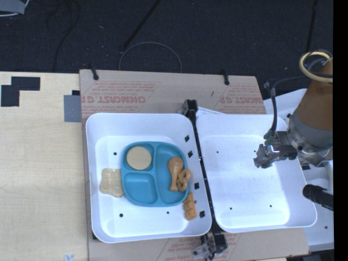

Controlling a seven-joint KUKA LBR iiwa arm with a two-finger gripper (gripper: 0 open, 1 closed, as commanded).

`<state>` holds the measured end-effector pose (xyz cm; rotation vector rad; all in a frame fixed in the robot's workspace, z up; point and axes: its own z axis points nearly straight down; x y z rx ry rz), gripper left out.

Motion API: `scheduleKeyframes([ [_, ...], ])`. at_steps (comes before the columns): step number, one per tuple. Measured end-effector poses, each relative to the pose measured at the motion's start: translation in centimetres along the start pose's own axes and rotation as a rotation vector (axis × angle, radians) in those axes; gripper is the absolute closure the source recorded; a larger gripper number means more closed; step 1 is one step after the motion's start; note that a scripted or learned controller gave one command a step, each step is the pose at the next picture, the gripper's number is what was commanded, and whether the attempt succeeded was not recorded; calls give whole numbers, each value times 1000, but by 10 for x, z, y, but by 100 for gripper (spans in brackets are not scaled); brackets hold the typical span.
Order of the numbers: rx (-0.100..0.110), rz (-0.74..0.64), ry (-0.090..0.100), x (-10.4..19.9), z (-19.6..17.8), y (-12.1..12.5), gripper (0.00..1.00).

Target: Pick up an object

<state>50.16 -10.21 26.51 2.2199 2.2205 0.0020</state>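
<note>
Gripper: dark two-finger gripper (265, 157) on the grey arm w/ orange band (317, 110), low over the right side of the shallow white right bin (239, 211); nothing seen between its tips; too small and dark to tell if apart or together, so can't tell.

Target options: all in the shallow white left bin (109, 129), well apart from gripper. Blue three-section plastic tray (142, 189) mid-bin; round tan biscuit-like disc (138, 157) in its upper-left section; tan twisted pretzel-like piece (178, 174) in its right section; pale beige toast-shaped piece (111, 182) on bin floor touching tray's left edge; small tan chunky piece (189, 206) on bin floor just beside tray's lower-right corner.

Step in hand: approach not begun, judging by position; nothing picked yet.

How to do well: prob. cross the black centre divider (198, 167) w/ clearance, then descend straight. Best bets seem the toast piece or small chunk, as they're loose on flat floor. Chunk sits near divider wall, so finger room may be tight. Disc lies flat, likely hard to pinch. Tray rim could lift the whole tray.

Surface: bins on brown cardboard sheet w/ red print (163, 94), light wood bench (38, 173) to the left.

Room: dark carpet floor (217, 26) behind, black cables (147, 53) looped on it.
</note>
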Motion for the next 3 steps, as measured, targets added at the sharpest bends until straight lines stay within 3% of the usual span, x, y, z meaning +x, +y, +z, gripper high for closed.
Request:
scheduleKeyframes([
  [1,6,-4,3,54,17,18,100],
  [2,7,-4,3,106,28,17,100],
  [3,5,-4,0,161,27,37,100],
])
